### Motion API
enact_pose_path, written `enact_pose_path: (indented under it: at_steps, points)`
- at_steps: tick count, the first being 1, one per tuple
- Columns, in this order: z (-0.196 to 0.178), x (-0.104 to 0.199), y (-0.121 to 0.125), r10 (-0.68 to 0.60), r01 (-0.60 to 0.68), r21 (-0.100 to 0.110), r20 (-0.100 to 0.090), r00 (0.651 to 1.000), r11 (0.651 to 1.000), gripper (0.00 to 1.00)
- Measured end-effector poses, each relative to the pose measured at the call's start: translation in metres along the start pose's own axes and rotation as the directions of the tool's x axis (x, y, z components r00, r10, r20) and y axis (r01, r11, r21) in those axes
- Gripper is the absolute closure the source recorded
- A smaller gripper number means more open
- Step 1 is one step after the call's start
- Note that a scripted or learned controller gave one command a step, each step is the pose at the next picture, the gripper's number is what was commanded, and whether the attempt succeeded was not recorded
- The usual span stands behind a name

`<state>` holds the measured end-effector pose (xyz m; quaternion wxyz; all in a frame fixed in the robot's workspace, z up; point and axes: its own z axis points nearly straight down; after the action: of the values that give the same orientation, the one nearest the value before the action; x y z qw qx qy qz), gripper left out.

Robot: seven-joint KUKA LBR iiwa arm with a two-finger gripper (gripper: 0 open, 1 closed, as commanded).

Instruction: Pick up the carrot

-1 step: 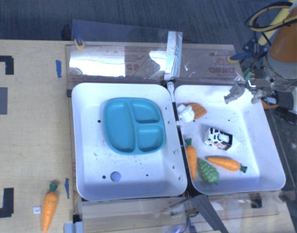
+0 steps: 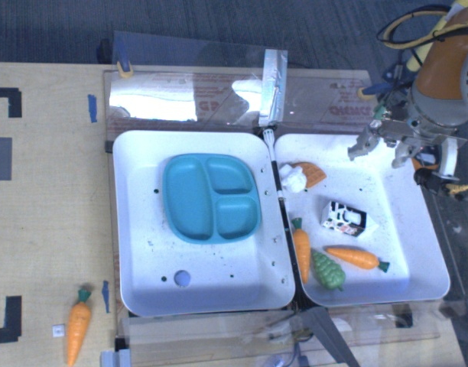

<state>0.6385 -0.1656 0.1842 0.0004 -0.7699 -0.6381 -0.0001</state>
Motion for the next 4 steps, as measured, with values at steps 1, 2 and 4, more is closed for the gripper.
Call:
enact_pose_path:
  at_steps: [1,2,4]
  points:
    - [0.043,-0.017,-0.093,-0.158,0.158,0.002,0.000,0.987,0.987,0.00]
    - [0.025,0.047,-0.129,-0.139,0.139,0.001,-0.002,0.990,0.990,0.00]
    - [0.097,-0.002,-0.160,-0.091,0.091,-0.006,0.001,0.996,0.996,0.00]
